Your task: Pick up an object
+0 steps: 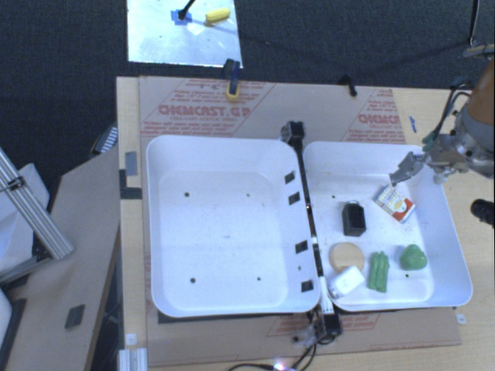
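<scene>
The grey two-finger gripper (418, 166) hovers at two o'clock over the right-hand shallow white bin (448, 230), approaching. How wide its claw stands cannot be told. Next, it seems, it must descend onto the small white-and-red carton (394, 203) just beneath.

Robot arm (481, 122), entering at 3 o'clock: grey body with an orange band above the wrist and a thin dark cable arching beside it. The hand (410, 166) is pale grey metal, ending in slim tapering fingers.
</scene>
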`<state>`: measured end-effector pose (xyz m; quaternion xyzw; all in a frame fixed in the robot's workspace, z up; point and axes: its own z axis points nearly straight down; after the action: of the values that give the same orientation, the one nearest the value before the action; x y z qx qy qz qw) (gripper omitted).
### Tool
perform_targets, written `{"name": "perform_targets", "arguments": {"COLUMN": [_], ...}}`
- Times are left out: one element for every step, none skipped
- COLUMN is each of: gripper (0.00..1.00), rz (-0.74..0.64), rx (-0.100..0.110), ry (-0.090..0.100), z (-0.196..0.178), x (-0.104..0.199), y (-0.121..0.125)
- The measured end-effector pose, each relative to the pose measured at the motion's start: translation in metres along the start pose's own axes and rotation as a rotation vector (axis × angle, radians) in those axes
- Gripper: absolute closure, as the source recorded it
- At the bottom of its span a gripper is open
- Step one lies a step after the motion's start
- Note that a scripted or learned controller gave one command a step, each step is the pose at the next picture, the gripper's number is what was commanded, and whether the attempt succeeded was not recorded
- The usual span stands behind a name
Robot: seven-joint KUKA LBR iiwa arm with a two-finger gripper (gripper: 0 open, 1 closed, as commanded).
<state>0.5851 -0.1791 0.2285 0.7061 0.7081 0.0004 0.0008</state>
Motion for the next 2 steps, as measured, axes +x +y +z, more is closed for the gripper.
{"name": "perform_targets", "arguments": {"gripper": [0.0, 0.0], "rz": [-0.007, 0.003], "rx": [0.008, 0.005], "ry": [0.005, 0.002], "z": [0.122, 0.145], "x": [0.071, 0.059], "y": [0.002, -0.036]}}
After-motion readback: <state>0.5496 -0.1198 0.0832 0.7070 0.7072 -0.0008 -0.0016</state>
